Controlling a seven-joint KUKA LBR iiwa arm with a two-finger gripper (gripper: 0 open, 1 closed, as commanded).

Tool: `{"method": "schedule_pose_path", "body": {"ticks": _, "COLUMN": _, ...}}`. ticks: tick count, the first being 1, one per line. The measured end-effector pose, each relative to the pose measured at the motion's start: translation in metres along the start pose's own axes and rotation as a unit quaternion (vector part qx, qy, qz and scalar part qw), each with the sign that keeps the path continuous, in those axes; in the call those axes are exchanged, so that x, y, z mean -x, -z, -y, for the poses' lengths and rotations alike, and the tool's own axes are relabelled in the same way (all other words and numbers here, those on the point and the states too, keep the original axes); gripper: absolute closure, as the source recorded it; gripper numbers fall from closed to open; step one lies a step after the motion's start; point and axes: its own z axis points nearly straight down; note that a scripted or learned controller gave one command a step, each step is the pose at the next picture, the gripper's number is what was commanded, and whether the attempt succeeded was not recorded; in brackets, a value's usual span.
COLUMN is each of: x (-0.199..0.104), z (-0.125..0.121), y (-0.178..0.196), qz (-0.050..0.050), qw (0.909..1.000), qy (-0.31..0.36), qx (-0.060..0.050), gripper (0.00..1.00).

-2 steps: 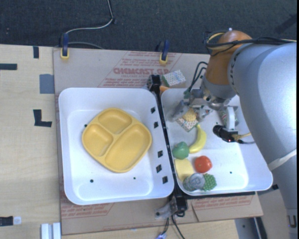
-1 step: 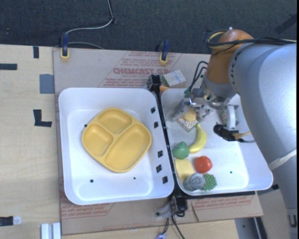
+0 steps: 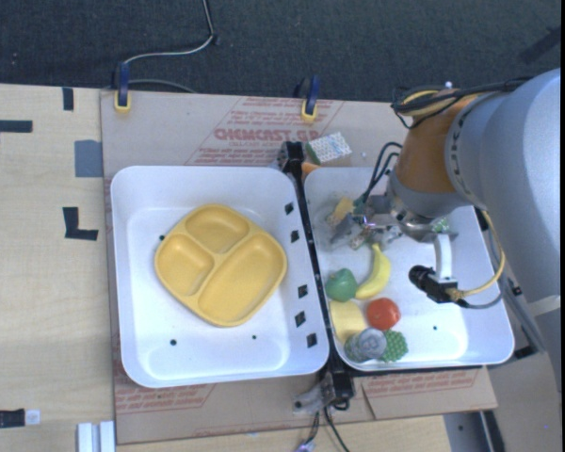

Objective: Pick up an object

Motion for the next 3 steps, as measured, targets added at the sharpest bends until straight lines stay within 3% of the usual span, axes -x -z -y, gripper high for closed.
{"method": "schedule_pose_path", "body": {"ticks": 1, "x": 0.010, "z": 0.074, "y": 0.001, "qz": 0.000, "qw": 1.0000, "qy": -0.001, "qx": 0.001, "gripper": 0.00}}
{"method": "schedule_pose_path", "body": {"ticks": 2, "x": 0.008, "z": 0.073, "y": 0.012, "qz": -0.002, "qw": 1.0000, "qy": 0.000, "qx": 0.002, "gripper": 1.00}}
{"method": "schedule_pose_path", "body": {"ticks": 3, "x": -0.025, "z": 0.095, "y": 0.099, "qz": -0.001, "qw": 1.0000, "qy": 0.000, "qx": -0.001, "gripper": 1.00}}
